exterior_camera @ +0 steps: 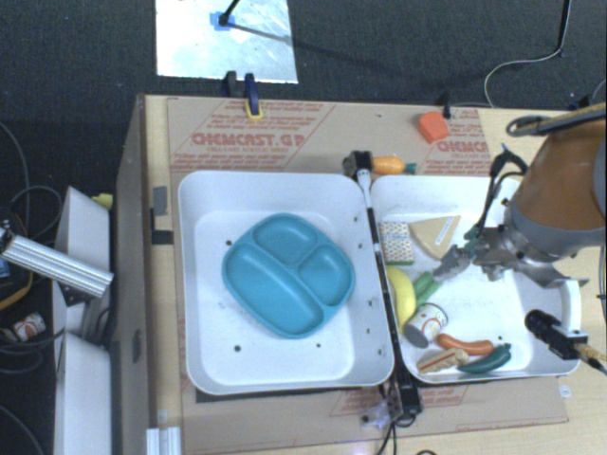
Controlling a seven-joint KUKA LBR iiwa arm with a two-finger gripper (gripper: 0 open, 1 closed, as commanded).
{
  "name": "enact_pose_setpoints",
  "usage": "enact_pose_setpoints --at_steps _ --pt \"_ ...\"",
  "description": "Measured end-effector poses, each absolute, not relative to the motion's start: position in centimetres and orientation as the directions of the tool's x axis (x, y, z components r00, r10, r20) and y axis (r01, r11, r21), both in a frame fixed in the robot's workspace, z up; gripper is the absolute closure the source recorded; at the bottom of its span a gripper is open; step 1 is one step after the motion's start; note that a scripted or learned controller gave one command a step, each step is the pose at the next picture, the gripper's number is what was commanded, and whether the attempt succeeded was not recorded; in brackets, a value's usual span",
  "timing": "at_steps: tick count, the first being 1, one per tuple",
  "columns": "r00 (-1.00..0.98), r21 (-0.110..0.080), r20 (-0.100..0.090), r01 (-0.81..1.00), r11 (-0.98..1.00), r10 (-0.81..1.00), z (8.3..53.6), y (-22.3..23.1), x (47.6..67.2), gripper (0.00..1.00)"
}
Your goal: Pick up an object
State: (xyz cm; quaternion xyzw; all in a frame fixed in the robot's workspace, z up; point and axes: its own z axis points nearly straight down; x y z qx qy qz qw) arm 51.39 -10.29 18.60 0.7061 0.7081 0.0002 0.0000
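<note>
The right bin (493, 192) holds a pale cheese wedge (438, 232), a speckled white block (396, 243), a yellow banana (402, 294), a small green piece (425, 284), a small can (427, 323), a sausage (444, 359), an orange-red stick (465, 344) and a dark green pod (486, 360). My gripper (453, 262) hangs low over the middle of this bin. It points left, just below the cheese wedge and right beside the green piece. I see nothing held in it.
The left bin (204, 254) carries a blue divided plate (287, 274). An orange block (432, 126) and a small orange item (389, 166) lie on the board behind the bins. The divider between the bins (375, 245) runs close to the objects on the left.
</note>
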Motion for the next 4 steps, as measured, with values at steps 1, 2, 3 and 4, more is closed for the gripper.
enact_pose_setpoints --at_steps 1,2,3,4 --pt "-0.004 0.001 0.0 1.0 0.004 1.0 14.5 -8.9 57.5 0.0" --pt "-0.004 0.002 -0.001 1.0 0.004 1.0 10.9 -12.0 66.6 0.0" --pt "-0.003 0.016 0.0 1.0 0.003 1.0 9.2 -15.6 63.3 0.0" --pt "-0.002 0.006 -0.003 1.0 0.002 1.0 17.3 -20.7 64.7 0.0"
